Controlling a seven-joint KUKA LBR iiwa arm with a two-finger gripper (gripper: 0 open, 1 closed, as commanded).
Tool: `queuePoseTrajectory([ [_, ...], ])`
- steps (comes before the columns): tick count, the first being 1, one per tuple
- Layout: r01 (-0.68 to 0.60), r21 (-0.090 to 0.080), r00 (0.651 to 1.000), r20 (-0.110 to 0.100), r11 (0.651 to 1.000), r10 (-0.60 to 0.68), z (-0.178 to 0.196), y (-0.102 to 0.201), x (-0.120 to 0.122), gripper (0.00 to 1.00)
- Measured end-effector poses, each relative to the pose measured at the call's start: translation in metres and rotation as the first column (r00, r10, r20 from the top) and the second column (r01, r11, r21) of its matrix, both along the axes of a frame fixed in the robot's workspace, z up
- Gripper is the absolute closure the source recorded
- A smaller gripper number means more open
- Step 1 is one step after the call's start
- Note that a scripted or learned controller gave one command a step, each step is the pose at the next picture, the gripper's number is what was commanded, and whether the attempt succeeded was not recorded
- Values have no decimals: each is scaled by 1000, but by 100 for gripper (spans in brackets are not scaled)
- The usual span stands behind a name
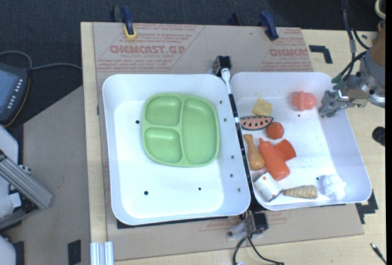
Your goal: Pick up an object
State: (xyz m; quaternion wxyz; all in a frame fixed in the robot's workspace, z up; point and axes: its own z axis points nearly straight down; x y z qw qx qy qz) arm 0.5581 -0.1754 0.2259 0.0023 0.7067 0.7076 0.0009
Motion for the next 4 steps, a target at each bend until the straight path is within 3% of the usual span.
queuePoseTrajectory([
  [2,-4,4,1000,-7,1000,4,9,101,-15,100],
  [3,-4,3,1000,-3,1000,4,10,155,-6,100],
  [4,0,2,1000,-7,1000,0,0,164,-8,100],
])
